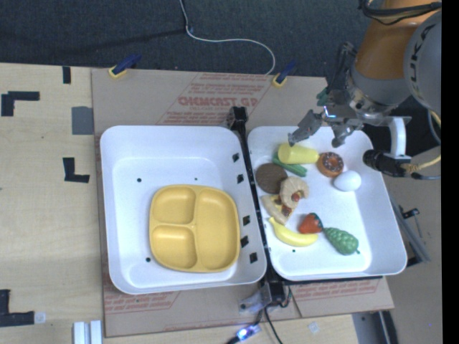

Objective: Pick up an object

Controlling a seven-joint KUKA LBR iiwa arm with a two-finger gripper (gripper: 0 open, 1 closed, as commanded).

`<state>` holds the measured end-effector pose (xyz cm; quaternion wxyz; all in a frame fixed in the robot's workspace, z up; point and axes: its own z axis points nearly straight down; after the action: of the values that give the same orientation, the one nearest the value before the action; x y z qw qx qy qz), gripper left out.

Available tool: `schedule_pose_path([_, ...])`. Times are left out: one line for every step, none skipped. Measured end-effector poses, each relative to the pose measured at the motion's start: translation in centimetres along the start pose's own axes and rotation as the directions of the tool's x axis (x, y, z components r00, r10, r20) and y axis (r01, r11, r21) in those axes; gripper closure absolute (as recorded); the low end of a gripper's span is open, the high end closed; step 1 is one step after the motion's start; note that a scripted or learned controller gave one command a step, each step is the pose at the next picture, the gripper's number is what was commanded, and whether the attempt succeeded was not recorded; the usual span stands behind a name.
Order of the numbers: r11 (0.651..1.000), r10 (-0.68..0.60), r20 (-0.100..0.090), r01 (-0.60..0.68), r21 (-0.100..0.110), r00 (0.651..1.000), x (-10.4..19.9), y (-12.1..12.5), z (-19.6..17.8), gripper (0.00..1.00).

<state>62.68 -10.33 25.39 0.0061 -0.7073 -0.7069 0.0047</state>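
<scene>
My gripper (320,130) hangs over the back of the right bin (373,213) with its two fingers spread apart and nothing between them. Just below its left finger lies a yellow corn cob with green husk (297,155). A chocolate doughnut (330,163) and a white egg (348,181) sit to the right of it. A brown cookie (270,177), a sandwich piece (290,193), a banana (292,234), a red strawberry (310,223) and a green pickle-like piece (342,240) fill the rest of the bin.
The left bin (125,192) holds a yellow divided plate (193,228). The bins stand on cardboard on the bench. A white cable (215,38) runs across the dark backdrop behind. The arm's grey and orange body (394,34) looms over the right bin's back corner.
</scene>
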Motion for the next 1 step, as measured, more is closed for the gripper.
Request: schedule_pose_path([1.000, -0.003, 0.001, 0.003, -0.012, 1.000, 0.02, 0.17, -0.73, 0.00])
